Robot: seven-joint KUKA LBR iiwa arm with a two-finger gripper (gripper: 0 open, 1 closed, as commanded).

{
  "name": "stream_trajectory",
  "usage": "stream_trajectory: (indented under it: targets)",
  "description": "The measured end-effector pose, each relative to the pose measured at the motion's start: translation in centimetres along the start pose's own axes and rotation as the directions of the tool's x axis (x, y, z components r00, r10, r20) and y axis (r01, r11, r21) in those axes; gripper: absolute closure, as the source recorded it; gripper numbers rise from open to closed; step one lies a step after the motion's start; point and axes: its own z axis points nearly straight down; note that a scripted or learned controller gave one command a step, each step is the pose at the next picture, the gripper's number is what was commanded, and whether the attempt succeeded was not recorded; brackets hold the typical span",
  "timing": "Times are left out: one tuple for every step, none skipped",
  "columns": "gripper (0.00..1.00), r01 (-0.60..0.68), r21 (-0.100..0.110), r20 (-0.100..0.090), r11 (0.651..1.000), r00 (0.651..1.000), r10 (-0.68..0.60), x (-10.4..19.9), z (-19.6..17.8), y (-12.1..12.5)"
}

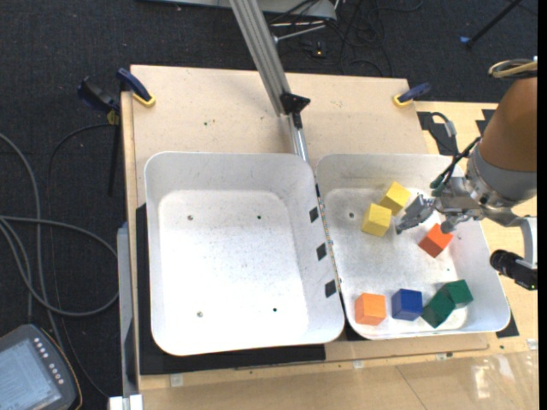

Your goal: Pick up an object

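1. Bench (222, 109): pale wooden top bearing two shallow white bins side by side, with clamps at its far corners.
2. Left bin (162, 254): white, speckled floor.
3. Right bin (342, 178): white, holds all the blocks.
4. Arm (513, 135): grey with an orange band, reaching in from the right over the right bin's far right part.
5. Gripper (420, 212): low over the right bin, pointing left. How far the fingers stand apart cannot be told, and no block is seen between them.
6. Yellow blocks: one (396, 196) far of the gripper tip, another (376, 219) just left of it; the two lie close together.
7. Red-orange block (435, 241): just near of the gripper, tilted on the bin floor.
8. Orange block (370, 307): near edge of the right bin.
9. Blue block (408, 304): just right of the orange block.
10. Green blocks (448, 301): two, touching, at the near right corner.
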Motion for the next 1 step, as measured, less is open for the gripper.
stream_trajectory:
  targets:
    - [0.00,-0.001,0.000,0.000,1.000,1.000,0.001,-0.82,4.84,0.23]
